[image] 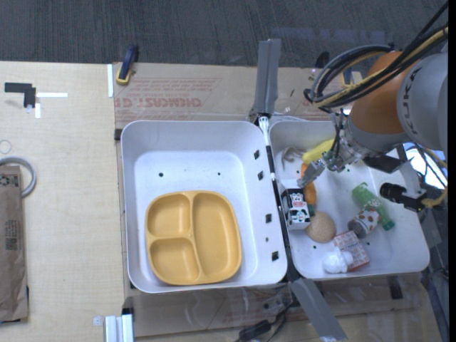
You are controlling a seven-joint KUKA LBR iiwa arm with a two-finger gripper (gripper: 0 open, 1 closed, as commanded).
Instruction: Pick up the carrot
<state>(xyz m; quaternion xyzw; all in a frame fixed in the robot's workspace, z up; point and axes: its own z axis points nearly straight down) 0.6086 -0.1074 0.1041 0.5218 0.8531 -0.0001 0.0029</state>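
The carrot is a small orange piece lying in the left part of the right bin, mostly hidden under the gripper. My gripper is low over the carrot, reaching in from the right under the grey wrist and its orange band. A yellow banana-like piece lies just behind the gripper. Whether anything sits inside the gripper is hidden by its own body.
The right bin also holds a cow-patterned carton, a tan round bun, a green bottle, a small can, a red-and-white packet and a white ball. A yellow divided plate lies in the left bin.
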